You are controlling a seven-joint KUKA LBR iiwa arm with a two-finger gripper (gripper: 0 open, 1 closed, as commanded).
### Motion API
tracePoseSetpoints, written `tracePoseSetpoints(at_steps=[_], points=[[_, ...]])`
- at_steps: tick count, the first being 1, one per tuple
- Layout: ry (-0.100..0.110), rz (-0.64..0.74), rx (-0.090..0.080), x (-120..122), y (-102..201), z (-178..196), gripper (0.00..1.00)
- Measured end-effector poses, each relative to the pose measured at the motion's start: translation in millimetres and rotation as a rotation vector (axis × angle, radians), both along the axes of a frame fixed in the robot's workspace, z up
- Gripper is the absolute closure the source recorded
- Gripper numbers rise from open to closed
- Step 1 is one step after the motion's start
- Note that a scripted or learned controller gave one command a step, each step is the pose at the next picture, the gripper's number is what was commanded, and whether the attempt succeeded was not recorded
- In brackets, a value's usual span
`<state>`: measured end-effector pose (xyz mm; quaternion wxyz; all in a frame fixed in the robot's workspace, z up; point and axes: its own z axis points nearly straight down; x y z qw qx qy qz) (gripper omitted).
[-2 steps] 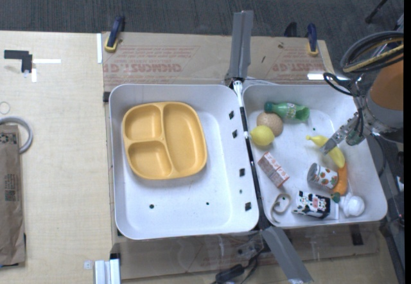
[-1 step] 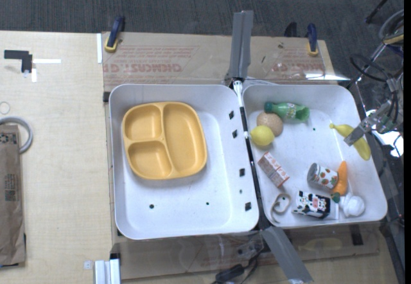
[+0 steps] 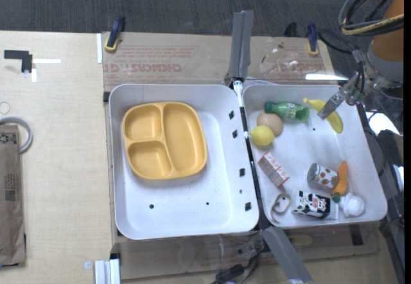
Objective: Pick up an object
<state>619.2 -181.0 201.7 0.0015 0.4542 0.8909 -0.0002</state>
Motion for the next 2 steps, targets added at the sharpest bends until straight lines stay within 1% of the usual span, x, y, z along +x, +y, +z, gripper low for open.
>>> tracePoseSetpoints(at_steps=[1,2], points=[[0.001,-0.036,0.000,-18,20,-110,1.00],[0.000,-0.024,0.000,-13,25,2,1.00]])
